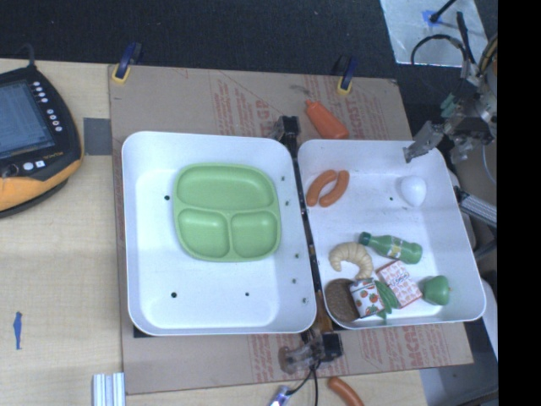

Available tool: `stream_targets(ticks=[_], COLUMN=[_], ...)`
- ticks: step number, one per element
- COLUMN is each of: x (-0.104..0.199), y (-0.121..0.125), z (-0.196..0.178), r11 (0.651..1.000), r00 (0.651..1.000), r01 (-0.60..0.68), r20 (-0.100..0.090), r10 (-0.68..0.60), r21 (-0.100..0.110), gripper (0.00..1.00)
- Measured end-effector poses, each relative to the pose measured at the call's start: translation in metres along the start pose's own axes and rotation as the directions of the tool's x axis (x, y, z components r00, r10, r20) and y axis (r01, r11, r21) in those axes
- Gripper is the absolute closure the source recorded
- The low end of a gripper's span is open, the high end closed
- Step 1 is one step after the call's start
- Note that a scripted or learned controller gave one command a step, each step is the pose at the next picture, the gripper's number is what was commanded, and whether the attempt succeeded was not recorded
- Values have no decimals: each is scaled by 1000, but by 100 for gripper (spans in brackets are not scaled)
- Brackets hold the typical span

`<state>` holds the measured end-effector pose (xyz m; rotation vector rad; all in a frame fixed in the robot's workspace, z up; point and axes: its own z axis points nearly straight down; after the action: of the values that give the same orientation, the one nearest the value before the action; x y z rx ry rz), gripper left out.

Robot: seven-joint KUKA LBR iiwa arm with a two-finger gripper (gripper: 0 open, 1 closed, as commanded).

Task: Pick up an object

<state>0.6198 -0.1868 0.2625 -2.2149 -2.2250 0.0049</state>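
Note:
The right bin (pixel 461 227) holds several toy foods: a pair of orange sausages (pixel 327 187), a white egg (pixel 412 190), a green bottle (pixel 391 246), a tan croissant (pixel 353 258), two small red and white cartons (pixel 365 298) (pixel 398 282), a green pepper (pixel 436 289) and a brown round piece (pixel 338 299). My gripper (pixel 421 147) hangs over the bin's far right corner, just above and beside the egg, with nothing seen in it.
The left bin (pixel 144 227) holds a green divided plate (pixel 227 211). An orange carrot (pixel 325 120) lies outside behind the bins, and another orange piece (pixel 347 389) lies in front. A teach pendant (pixel 30 138) rests at far left.

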Motion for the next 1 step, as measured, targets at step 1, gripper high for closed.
stream_targets(ticks=[1], x=[31], y=[-40], z=[118], r11=[1000], r00=[1000], r01=[-1], r20=[0], r10=[1], r21=[2], gripper=[0])
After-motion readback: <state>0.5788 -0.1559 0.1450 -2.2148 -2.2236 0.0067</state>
